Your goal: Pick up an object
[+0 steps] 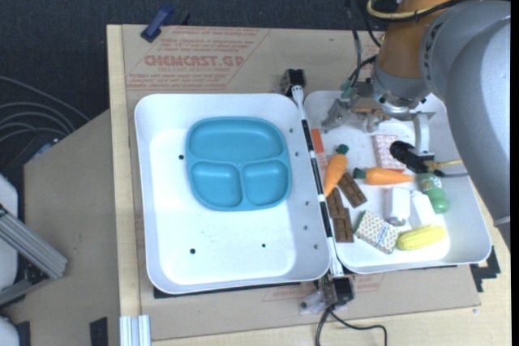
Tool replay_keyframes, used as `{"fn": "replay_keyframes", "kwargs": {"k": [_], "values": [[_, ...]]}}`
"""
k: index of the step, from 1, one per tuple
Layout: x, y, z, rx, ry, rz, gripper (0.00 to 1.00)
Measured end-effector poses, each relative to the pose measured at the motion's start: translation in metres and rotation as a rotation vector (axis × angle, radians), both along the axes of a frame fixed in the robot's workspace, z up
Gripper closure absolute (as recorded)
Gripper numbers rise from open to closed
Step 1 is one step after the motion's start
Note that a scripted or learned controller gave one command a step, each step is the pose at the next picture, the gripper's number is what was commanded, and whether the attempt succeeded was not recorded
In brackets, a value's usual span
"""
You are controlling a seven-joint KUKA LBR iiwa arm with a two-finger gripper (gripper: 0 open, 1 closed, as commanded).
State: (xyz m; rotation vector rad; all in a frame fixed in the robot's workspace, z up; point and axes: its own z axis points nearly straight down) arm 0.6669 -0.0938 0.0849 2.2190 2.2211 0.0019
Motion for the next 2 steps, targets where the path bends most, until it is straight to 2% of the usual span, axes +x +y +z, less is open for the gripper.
{"fn": "replay_keyframes", "kwargs": {"k": [1,2], "values": [[-0.0368,-0.0005,-0.0004,0.002,0.005,-0.001,0.0],[-0.0275,-0.0013,-0.0003,0.0,0.0,0.0,0.0]]}}
